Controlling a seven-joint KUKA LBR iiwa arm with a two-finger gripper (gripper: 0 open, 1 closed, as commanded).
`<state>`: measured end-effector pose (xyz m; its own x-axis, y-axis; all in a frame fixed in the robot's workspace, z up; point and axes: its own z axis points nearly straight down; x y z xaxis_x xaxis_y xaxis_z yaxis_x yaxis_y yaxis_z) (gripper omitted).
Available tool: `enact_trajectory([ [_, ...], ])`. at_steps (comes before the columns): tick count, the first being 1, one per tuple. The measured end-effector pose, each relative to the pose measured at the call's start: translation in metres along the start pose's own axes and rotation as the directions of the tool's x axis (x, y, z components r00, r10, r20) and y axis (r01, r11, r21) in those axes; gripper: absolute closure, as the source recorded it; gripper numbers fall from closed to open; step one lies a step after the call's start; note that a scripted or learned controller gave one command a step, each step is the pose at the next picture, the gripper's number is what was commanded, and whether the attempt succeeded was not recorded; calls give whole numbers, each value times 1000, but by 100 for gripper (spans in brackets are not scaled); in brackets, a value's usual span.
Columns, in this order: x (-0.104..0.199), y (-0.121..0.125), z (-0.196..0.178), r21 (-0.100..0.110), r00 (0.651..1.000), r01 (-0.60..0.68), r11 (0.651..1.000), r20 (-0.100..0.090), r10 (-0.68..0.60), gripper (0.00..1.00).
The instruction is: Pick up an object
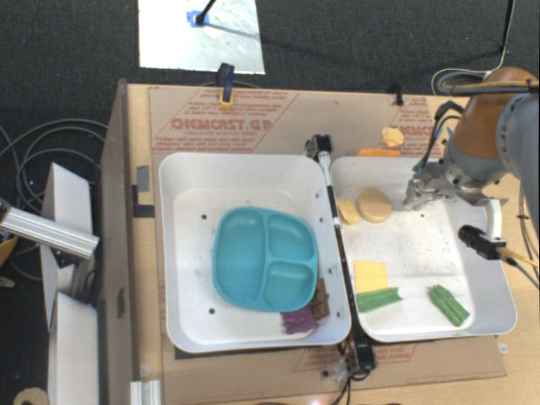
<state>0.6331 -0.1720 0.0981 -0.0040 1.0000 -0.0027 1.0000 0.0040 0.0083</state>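
- The claw (415, 194) hangs over the far part of the right bin (422, 251), near its far wall; whether it is spread or pressed together cannot be told from this slant, and nothing shows between its tips.
- The grey arm (506, 142) reaches in from the right, its orange band (498, 83) above the wrist.
- Just left of the claw lies a round tan piece (374, 205), with a pale yellow piece (347, 213) touching it beside the bin's left wall.
- Nearer in the same bin sit a yellow block (370, 275), a green strip (378, 299) touching its near edge, and a second green piece (448, 304) off to the right.
- The left bin (190, 218) holds a teal divided plate (265, 258), with a purple item (298, 321) and a brown item (321, 300) at its near right edge.
- Two orange-yellow bits (384, 143) lie on the table (253, 116) beyond the right bin.
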Motion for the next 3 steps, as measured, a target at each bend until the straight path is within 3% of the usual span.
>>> enact_trajectory([
  [1, 25, 14, 13, 5, 1000, 3, 1000, -3, -3, 100],
  [2, -36, 4, -90, -5, 1000, -6, 1000, 5, 6, 100],
  [3, 36, -34, -112, 7, 1000, 4, 1000, -4, -4, 100],
])
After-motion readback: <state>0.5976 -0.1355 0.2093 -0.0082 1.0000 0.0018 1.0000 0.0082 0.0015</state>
